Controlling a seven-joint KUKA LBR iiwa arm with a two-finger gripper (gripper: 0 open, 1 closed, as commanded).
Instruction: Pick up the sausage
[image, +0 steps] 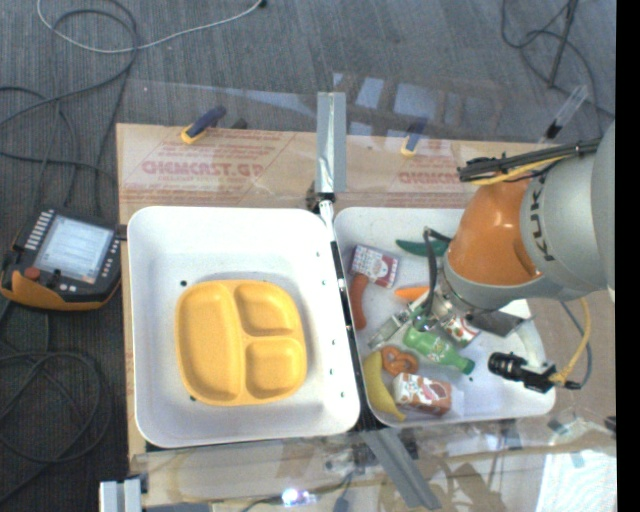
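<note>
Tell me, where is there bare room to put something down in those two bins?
Left bin: a bare white border all round the yellow tray. Right bin is crowded: sausage, banana, cartons and bottle beneath the arm.

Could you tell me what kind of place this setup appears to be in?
Probably a robotics lab bench for pick-and-place trials: a grey KUKA arm with an orange band works over two shallow white bins, an orange-cased teach pendant lies on the floor, and loose cables trail across grey carpet.
</note>
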